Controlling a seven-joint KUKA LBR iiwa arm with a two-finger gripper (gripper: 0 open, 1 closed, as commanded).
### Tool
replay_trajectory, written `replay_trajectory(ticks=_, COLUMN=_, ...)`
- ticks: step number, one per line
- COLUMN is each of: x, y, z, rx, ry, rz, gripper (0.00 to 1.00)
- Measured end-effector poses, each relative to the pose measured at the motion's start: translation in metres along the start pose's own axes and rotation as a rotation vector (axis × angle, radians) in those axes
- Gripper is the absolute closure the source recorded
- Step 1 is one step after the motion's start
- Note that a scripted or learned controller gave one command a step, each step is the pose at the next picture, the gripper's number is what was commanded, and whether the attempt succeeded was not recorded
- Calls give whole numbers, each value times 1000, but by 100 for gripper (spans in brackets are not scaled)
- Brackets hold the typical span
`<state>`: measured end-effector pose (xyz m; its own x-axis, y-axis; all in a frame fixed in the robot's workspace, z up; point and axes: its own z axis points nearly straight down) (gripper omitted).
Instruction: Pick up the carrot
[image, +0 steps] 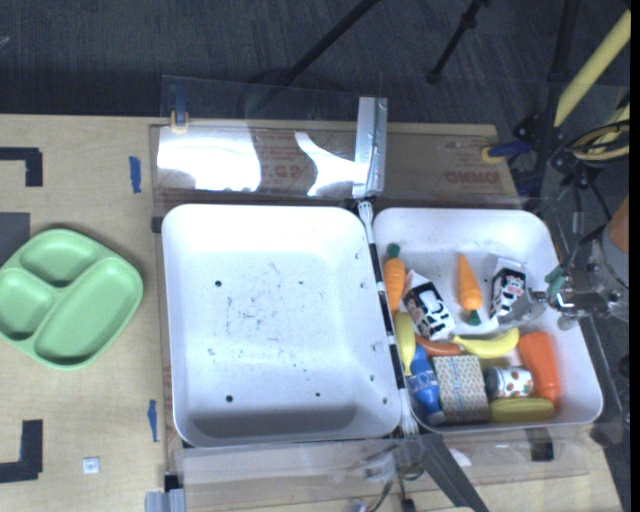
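Two carrot-like things lie in the right bin (560, 245). One orange carrot (394, 282) with a green top rests along the bin's left wall. A second orange carrot (468, 284) lies near the middle, pointed end toward the back. My gripper (553, 297) hangs over the bin's right side, to the right of both carrots and close to a black-and-white packet (508, 287). Nothing shows between it and either carrot.
The right bin is crowded: a banana (487, 345), an orange bottle (541, 364), a blue bottle (423, 386), a speckled sponge (461, 386), a small can (511, 381), another black-and-white packet (430, 310). The left bin (265, 310) is alongside. A green divided plate (65, 297) sits far left.
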<state>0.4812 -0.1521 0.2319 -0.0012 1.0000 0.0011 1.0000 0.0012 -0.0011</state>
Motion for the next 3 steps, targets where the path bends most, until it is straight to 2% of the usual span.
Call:
replay_trajectory(ticks=1, x=-4, y=67, z=36, rx=-3, ry=-2, rz=-91, gripper=0)
replay_trajectory(ticks=2, x=22, y=105, z=117, rx=-28, ry=-12, rz=-256, gripper=0)
replay_trajectory(ticks=3, x=-10, y=112, z=145, rx=-7, ry=-4, rz=-454, gripper=0)
